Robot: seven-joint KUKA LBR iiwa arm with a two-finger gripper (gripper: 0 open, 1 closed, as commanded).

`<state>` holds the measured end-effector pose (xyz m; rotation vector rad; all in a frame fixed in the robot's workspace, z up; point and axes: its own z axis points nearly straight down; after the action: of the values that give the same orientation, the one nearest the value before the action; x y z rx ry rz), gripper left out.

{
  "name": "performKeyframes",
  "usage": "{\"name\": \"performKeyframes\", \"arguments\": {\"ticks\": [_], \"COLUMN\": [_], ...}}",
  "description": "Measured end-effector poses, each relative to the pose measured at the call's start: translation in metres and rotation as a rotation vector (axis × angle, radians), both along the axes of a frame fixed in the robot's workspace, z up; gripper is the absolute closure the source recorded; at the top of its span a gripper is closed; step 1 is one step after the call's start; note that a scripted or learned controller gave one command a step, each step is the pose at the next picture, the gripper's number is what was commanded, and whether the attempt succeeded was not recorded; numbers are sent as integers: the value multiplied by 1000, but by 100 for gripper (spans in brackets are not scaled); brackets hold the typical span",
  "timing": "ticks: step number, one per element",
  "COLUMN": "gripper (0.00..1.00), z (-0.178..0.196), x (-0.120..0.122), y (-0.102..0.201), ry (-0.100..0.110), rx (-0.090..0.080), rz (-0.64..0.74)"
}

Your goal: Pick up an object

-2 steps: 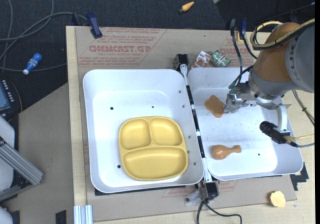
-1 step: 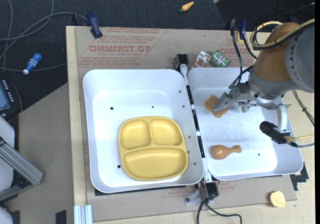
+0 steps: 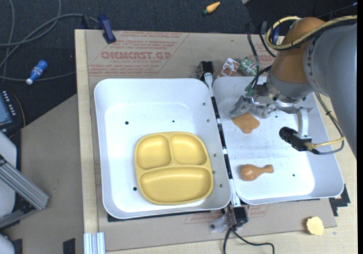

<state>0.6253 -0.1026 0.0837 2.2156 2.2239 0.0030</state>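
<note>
1. The arm is reaching in from the right and hanging over the right bin [image 3: 323, 182]; the gripper [image 3: 253, 105] is sitting low at the bin's upper middle, right by the tan, bread-like piece [image 3: 247, 123].
2. Tool state: the fingertips are lying behind the wrist body and in shadow; I cannot tell whether the tool is wide or narrow, and nothing is showing between the fingers, so I am not counting anything as held.
3. Where the candidates are lying: the tan piece is just below the gripper, touching or nearly touching it; the drumstick-shaped toy [image 3: 256, 172] is resting nearer the bin's front, well apart from the gripper.
4. The left bin [image 3: 113, 111] is carrying a yellow divided plate [image 3: 172, 167]; it is lying far from the tool and looks an awkward, flat grasp.
5. Judgement: the tan piece is the sensible target; doing this well is calling for centring the fingers across its narrower width, descending until they straddle it, then closing before lifting.
6. Risk: the piece is lying flat and may be sliding aside under a one-sided touch; lifting slowly and straight should be helping.
</note>
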Motion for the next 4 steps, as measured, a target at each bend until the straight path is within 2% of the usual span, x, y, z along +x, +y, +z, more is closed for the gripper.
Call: {"name": "performKeyframes", "arguments": {"ticks": [1,2,3,4], "gripper": [0,100,0,0], "z": [1,12,11,1], "x": [-8,-6,-7,-20], "y": [11,11,11,6], "ry": [5,2,3,5], "rx": [1,1,1,1], "rz": [-2,-2,-3,-5]}}
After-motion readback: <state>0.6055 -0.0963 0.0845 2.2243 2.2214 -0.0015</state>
